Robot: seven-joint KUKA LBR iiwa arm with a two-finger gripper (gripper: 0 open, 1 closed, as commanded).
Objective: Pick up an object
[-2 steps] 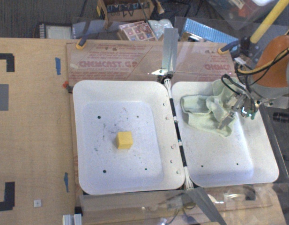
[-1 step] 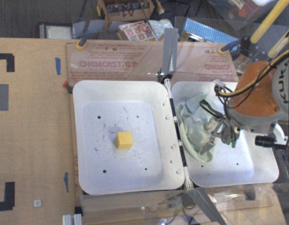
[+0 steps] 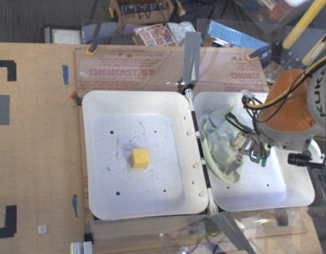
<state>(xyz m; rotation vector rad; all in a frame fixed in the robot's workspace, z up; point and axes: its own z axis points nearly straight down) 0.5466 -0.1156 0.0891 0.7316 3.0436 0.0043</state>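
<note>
A small yellow cube [image 3: 140,158] lies near the middle of the left bin [image 3: 99,110]. A crumpled pale green cloth [image 3: 218,142] fills the left half of the right bin [image 3: 289,192]. My gripper [image 3: 246,156] hangs low over the right bin, at the cloth's right edge, pointing down and to the left. Its fingers [image 3: 236,163] stand apart, the left one resting over the cloth's edge. I see nothing held between them. The grey arm with its orange band [image 3: 287,102] comes in from the right above the bin.
A metal divider post [image 3: 191,57] rises behind the seam between the two bins. Cardboard sheet [image 3: 131,70] lies behind the bins, with clutter and boxes at the back. Black and yellow cables [image 3: 258,107] loop off the wrist.
</note>
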